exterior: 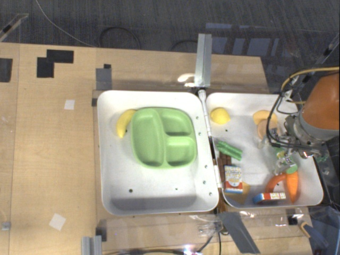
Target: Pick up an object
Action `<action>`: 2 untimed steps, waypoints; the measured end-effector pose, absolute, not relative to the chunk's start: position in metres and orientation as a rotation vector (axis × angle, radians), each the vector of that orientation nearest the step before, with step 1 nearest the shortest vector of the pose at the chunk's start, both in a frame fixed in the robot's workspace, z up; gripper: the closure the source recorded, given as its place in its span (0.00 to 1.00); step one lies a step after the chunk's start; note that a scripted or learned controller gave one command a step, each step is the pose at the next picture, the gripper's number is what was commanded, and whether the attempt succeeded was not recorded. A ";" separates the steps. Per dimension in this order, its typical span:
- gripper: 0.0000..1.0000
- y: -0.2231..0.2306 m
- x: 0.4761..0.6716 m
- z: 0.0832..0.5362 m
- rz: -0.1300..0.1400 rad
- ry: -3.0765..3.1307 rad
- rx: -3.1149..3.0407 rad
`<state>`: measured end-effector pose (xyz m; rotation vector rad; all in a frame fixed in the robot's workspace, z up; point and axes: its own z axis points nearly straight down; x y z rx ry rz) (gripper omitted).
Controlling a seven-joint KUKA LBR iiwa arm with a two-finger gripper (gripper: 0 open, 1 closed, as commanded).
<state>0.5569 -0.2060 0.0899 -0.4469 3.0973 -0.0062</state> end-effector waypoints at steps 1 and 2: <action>0.00 -0.188 0.570 0.090 -0.007 3.119 -0.214; 0.00 -0.198 0.503 0.093 -0.018 3.088 -0.397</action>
